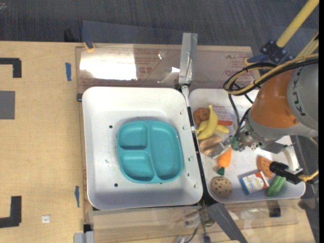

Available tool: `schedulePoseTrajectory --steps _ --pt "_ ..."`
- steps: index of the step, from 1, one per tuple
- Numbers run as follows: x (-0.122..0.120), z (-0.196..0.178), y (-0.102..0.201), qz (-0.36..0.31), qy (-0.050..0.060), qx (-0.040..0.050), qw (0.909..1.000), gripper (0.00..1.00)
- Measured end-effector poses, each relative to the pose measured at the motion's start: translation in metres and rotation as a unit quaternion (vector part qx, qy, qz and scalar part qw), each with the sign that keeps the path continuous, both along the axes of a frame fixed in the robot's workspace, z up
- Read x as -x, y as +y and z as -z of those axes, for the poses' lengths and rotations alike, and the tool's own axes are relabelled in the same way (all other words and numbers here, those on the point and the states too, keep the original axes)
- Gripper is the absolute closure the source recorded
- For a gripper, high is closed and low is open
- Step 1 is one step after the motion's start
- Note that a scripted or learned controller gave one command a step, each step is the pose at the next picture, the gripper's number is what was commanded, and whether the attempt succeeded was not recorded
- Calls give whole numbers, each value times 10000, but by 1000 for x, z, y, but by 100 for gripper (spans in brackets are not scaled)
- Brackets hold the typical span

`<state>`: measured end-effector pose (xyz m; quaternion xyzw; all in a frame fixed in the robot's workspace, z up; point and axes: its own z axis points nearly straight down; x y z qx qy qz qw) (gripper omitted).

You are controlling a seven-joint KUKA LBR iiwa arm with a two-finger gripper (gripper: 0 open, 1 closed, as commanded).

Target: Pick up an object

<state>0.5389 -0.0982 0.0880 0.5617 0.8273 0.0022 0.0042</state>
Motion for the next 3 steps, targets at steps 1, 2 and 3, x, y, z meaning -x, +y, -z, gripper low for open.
schedulePoseTrajectory --steps 1,2,3 --pt "-2 -12 0 4 -36 10 10000 100" --pt "-24 0 -13 373 30 -3 9993 100" --pt "-50 -101 52 -488 -9 -3 9988 100"
